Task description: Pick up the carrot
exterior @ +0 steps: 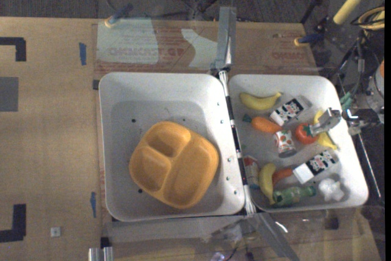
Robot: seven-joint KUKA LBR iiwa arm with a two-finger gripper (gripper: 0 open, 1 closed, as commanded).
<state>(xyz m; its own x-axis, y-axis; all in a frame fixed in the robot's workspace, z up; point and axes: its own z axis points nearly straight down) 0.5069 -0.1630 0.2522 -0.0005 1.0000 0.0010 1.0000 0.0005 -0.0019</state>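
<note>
The carrot [266, 125], orange with a small green stub at its left end, lies flat in the upper left part of the right bin [287, 81]. It sits just below a yellow banana [259, 100] and left of a small milk carton [288, 110]. My gripper [327, 120] reaches in from the right edge over the right side of that bin. It is about a hand's width right of the carrot, close to a red-orange round fruit [305, 134]. Nothing shows between it and the carrot except the carton and a small printed cup [285, 142].
The left bin [122, 95] holds a yellow-orange divided plate [174, 163]. In the right bin's lower half lie a second carton [318, 163], another banana [267, 181], a green bottle [294, 194], a white lump [330, 187] and a yellow piece [328, 142]. A metal divider [225, 46] runs between the bins.
</note>
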